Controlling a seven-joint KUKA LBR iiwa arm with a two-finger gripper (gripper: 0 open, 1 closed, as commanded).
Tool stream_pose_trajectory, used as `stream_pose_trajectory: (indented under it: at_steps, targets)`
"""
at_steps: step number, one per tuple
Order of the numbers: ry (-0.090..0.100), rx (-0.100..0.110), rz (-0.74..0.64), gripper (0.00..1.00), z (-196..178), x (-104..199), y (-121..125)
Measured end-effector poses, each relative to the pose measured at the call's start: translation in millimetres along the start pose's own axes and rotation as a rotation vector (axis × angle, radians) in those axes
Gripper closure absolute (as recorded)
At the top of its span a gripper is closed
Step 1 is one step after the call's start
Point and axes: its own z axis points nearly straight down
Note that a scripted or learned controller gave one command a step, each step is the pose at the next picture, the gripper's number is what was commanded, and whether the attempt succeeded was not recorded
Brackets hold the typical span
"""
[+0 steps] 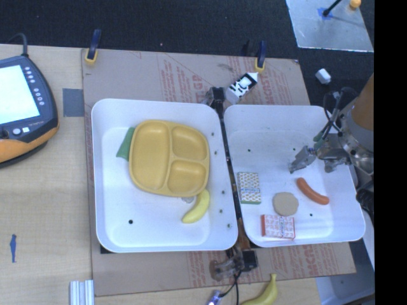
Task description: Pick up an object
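A: Start at the left. What's on the tabletop [51, 221]?

B: A teach pendant [22, 110] at the far left edge, screen lit. Next comes the left bin [108, 230], holding a yellow divided plate [169, 157] that lies over a green piece [124, 143] at its upper left corner. A small banana [197, 208] lies just below the plate's lower right corner, touching or nearly so.

A: And the right bin [267, 129]?

B: Four small things along its lower half. A patterned packet [249, 187] near the left wall, a red-and-white packet [278, 226] below it by the front rim, a round tan biscuit-like disc [285, 203] between them and a little to the right, and a sausage [312, 191], orange-red and slanted, just right of the disc.

A: Where's the tool [304, 161]?

B: Over the right bin's upper right part, reaching in from the right, above and a bit left of the sausage. Whether its fingers are apart or together, I can't tell; it's a dark grey tangle from this angle. Nothing shows between them.

A: So how far along?

B: By my reading, nothing is picked yet. Every object lies flat on its bin floor. The sausage is the closest candidate, apart from its neighbours, so a descent and a close are still left. Being round and smooth, it could roll or slip.

A: Anything else?

B: A second banana [266, 292] lies on the front edge, outside the bins.
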Motion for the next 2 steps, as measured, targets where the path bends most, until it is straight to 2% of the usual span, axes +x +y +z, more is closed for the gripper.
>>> stream_pose_trajectory:
  at_steps: [1,2]
  targets:
    - [0.000,0.002,-0.001,0.00,106.9,-10.2,-24.2]
    - [-0.004,0.000,-0.005,1.00,95.7,-11.8,-23.4]
